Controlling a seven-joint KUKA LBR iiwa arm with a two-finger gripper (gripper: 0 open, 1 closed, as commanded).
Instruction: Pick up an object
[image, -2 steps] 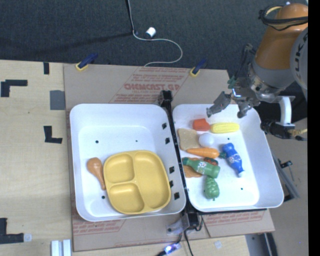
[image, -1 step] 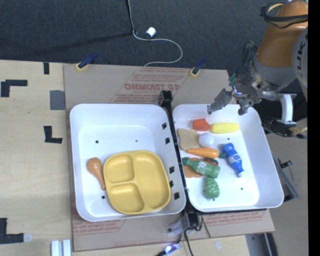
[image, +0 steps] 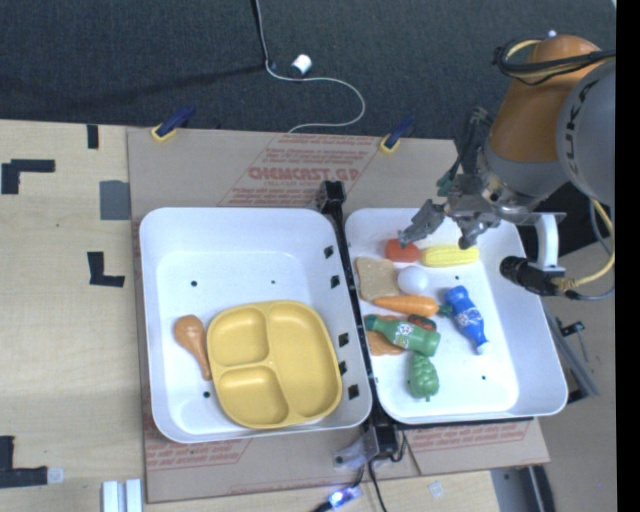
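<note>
My gripper (image: 438, 234) hangs open over the far part of the right bin (image: 520, 385), its two fingers spread with nothing between them. One fingertip (image: 407, 237) is just above a red tomato (image: 402, 251); the other is over a yellow corn cob (image: 451, 257). Closer to the bin's middle lie a white egg (image: 412, 281), a tan bread slice (image: 375, 276), an orange carrot (image: 405, 305), a blue bottle (image: 465, 316), a green bottle (image: 405, 333) and a green pepper (image: 423, 377).
The left bin (image: 175, 240) holds a yellow divided plate (image: 272, 362) and a brown drumstick (image: 192, 338) beside it. A black clip (image: 331, 196) sits where the bins meet. A white cable (image: 300, 66) runs across the dark floor behind the bench.
</note>
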